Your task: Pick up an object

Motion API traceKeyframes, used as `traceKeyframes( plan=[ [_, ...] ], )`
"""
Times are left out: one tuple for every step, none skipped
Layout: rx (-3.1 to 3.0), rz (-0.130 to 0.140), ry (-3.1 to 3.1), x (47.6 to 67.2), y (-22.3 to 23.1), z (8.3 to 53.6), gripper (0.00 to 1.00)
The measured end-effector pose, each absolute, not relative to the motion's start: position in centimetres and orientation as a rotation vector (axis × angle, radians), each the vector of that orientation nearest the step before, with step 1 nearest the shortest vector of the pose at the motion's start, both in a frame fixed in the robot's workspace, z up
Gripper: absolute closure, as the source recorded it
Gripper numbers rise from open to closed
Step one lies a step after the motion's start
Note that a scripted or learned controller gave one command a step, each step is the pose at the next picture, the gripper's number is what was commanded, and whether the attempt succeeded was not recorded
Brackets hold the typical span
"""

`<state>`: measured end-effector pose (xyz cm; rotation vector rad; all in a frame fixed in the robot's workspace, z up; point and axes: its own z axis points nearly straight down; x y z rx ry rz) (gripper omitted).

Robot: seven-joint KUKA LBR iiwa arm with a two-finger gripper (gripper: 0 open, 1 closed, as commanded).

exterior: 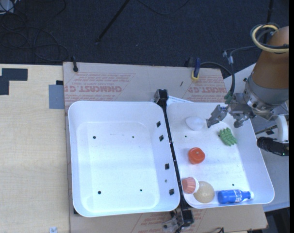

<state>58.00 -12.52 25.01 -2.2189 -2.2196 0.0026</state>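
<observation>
My gripper (pixel 228 117) hangs over the back of the right bin (pixel 263 171), open, with nothing between its fingers. A white rounded piece (pixel 195 124) lies just left of the left finger. A green ridged object (pixel 228 137) lies a little below the gripper. Further forward in the same bin sit a red round object (pixel 196 155), a pink cup (pixel 188 184), a beige ball (pixel 204 192) and a blue bottle (pixel 234 196) lying on its side.
The left bin (pixel 76 130) stands beside the right one, joined by a black divider (pixel 167 144). Both rest on a cardboard sheet (pixel 113 84). Cables and a black fixture (pixel 273 145) sit at the right edge by the arm.
</observation>
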Motion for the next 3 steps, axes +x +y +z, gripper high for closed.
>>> traceKeyframes(
  plan=[
    [-2.211, 0.016, -2.207, 51.0, -11.9, 12.3, 0.00],
    [-2.220, -0.001, -2.225, 59.4, -13.4, 8.6, 0.00],
    [-2.226, -0.001, -2.217, 59.1, -13.5, 9.9, 1.00]
  ],
)
